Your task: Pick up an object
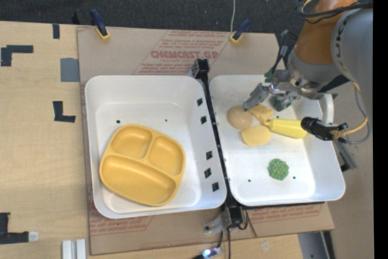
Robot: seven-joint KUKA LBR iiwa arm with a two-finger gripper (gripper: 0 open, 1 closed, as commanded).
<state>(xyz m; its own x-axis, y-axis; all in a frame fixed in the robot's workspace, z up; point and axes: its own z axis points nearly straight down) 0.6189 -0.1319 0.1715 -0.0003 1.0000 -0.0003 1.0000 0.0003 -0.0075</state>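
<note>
while the gripper (265, 100) is hanging over the right bin (327, 190) with its two fingers spread apart and nothing showing between them, a pale yellow wedge (262, 113) is lying just under it, directly to the right of the tan lump (239, 117) and touching it or nearly so. a pale yellow disc (256, 136) is resting just below and to the right of the tan lump, close against the wedge. a brighter yellow long piece (286, 127) is lying further right of the tan lump, beyond the wedge, pointing toward the bin's right wall. a small green ball (278, 168) is sitting well below and to the right of the tan lump, apart from the other pieces, on bare white floor. the grey arm (357, 39) with its orange band (318, 33) is reaching in from above and to the right of the tan lump. to the left of the tan lump, past the row of black clips (209, 130) joining the bins, the left bin (97, 100) is holding a yellow divided plate (142, 164) in its lower half. both bins are sitting on a cardboard sheet (182, 51), which two blue clamps (99, 24) are pinning at its far edge, well above the tan lump.
</note>
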